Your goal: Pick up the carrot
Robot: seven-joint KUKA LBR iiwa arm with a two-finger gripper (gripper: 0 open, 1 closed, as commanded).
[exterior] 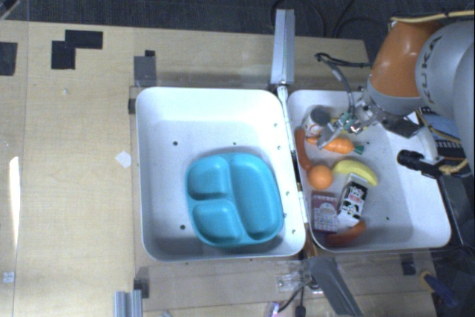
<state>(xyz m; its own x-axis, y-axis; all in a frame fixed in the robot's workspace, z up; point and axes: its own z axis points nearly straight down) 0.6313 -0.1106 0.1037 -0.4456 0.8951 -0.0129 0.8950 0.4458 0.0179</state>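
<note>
Item: carrot (340,146), small, orange with a green stem end, lying in the upper left part of the right bin (415,226), crosswise. Gripper (349,124) sits directly over it, at or near contact; how wide it stands and whether it has hold of anything cannot be told from this slant. Neighbours: orange (320,177) and banana (356,171) just below, a red item (300,145) along the left wall. Risk: a tapered, round body may roll or squirt out under the squeeze; crowding may cause a neighbour to be nudged
</note>
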